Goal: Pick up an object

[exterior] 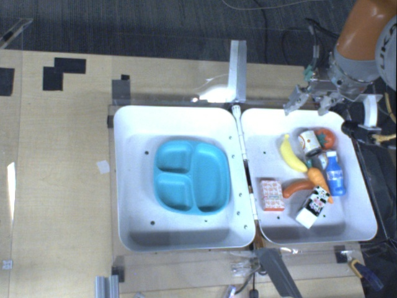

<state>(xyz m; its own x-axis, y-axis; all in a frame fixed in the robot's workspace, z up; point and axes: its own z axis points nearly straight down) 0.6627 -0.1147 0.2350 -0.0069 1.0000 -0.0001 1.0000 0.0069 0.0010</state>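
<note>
From where I sit, my gripper (pixel 312 102), fingers spread with nothing between them, hangs over the right bin's (pixel 267 219) upper edge, and the banana (pixel 291 154) lies just below-left of it, long axis running down-right.

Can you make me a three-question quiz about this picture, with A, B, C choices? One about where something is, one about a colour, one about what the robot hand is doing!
1. Where is the blue divided plate?
A. left bin
B. right bin
C. floor

2. What colour is the banana?
A. red
B. yellow
C. green

3. The gripper is
A. holding the banana
B. holding nothing, above the right bin's far edge
C. pressed on the plate

Answers: A, the plate lies alone in the left bin; B, it is plainly yellow; B, nothing sits between its fingers.
</note>
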